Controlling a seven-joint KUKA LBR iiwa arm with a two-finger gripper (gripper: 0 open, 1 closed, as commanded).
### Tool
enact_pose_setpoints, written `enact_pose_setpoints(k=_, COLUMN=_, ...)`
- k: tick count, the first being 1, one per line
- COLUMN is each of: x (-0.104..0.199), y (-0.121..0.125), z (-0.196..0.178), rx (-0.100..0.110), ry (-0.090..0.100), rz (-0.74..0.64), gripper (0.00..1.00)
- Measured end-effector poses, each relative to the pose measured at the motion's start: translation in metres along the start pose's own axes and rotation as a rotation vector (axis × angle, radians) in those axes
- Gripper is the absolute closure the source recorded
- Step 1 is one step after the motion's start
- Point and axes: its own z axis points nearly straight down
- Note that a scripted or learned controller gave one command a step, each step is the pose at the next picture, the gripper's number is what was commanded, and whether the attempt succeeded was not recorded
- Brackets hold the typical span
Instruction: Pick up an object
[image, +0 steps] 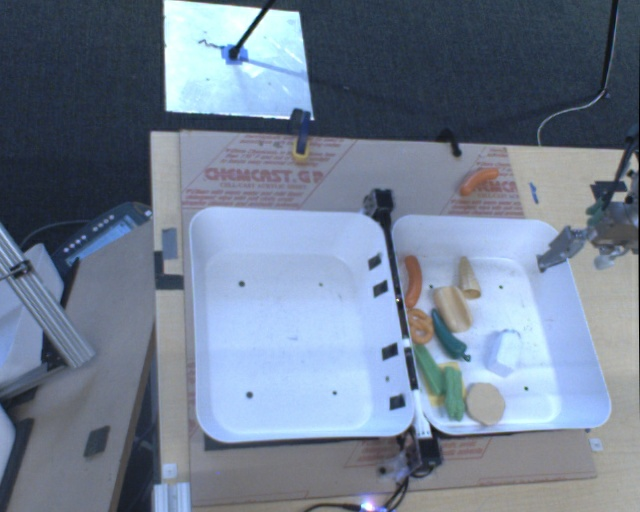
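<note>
My pincer (562, 250) hangs at the right white plastic bin's (575, 300) far right corner; I cannot tell its state. Descending here, I might clip the rim and miss the pale blue block (503, 351).

Metal sheet (238, 60), yellow clamp (300, 152).

Dark carpet floor (80, 100) surrounds the wooden bench (168, 190), shiny metal sheet (237, 58) behind.

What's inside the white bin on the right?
The right bin holds toy food: an orange sausage, a cream cone, green pieces, a tan disc and a pale block. Whatever lies beneath the piled pieces is covered.
</note>
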Motion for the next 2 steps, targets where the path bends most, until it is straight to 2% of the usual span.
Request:
enact_pose_setpoints(k=1, x=0.046, y=-0.022, z=0.163, rx=0.013, ry=0.007, rz=-0.002, gripper=0.00)
enact_pose_setpoints(k=2, x=0.122, y=0.054, z=0.183, rx=-0.008, ry=-0.005, rz=-0.009, gripper=0.00)
